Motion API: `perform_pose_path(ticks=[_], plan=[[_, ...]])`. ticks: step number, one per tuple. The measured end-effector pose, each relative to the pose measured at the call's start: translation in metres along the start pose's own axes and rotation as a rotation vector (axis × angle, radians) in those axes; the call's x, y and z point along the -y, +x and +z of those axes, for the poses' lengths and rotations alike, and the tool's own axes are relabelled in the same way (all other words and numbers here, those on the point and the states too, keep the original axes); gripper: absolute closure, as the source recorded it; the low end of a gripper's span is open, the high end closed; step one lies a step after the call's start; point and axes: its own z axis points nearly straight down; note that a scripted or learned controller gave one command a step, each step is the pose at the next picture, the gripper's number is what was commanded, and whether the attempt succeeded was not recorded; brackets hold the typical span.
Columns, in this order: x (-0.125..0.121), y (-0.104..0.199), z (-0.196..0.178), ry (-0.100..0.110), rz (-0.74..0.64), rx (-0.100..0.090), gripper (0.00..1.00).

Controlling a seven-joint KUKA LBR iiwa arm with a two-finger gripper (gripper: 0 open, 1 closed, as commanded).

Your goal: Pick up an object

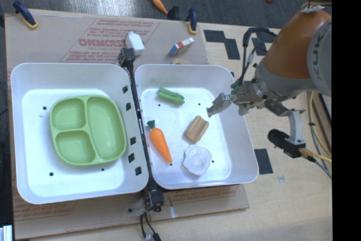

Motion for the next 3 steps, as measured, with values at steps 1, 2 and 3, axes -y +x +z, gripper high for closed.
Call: perform_pose_path(ticks=[1, 2, 3], plan=[[0.0, 0.0, 0.0, 0.0, 0.0, 0.0, 0.0], [0.025, -0.034, 0.11, 0.003, 0.0, 0.0, 0.0], [-0.042, -0.03, 0.146, -0.005, -0.002, 0.002, 0.0]])
